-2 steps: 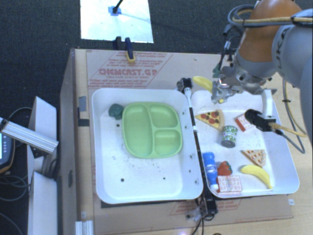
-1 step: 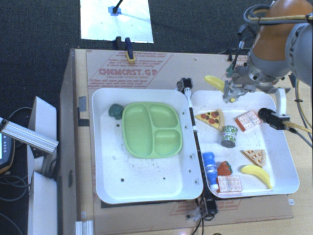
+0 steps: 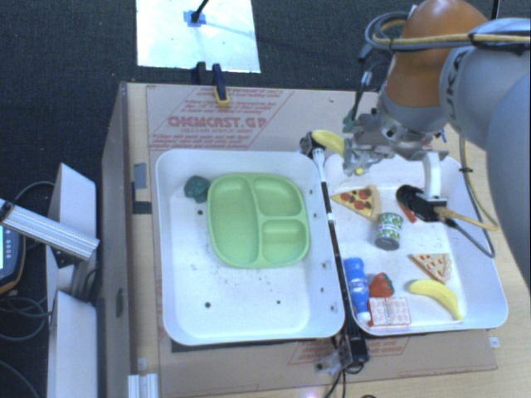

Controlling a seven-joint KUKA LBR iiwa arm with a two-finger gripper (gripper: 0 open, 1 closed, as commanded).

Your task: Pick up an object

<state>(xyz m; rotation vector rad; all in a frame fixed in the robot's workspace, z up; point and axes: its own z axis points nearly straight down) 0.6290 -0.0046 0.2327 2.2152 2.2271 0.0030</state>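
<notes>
My gripper (image 3: 358, 162) hangs over the far left part of the right bin (image 3: 489, 293). It is just right of a yellow banana (image 3: 327, 142) by the bin's far corner and just above a pizza slice (image 3: 358, 199). Nothing shows in its grasp. Nearer the front lie a small green-labelled can (image 3: 388, 230), a second pizza slice (image 3: 431, 265), another banana (image 3: 437, 295), a blue bottle (image 3: 355, 279), a red strawberry (image 3: 381, 284) and a red-and-white box (image 3: 388, 312).
The left bin (image 3: 187, 305) holds a green divided plate (image 3: 257, 220) and a small dark green lump (image 3: 197, 188) at its far left. A ridge where the bins meet (image 3: 330, 222) runs between them. The grey arm (image 3: 489, 81) looms over the right bin's far side.
</notes>
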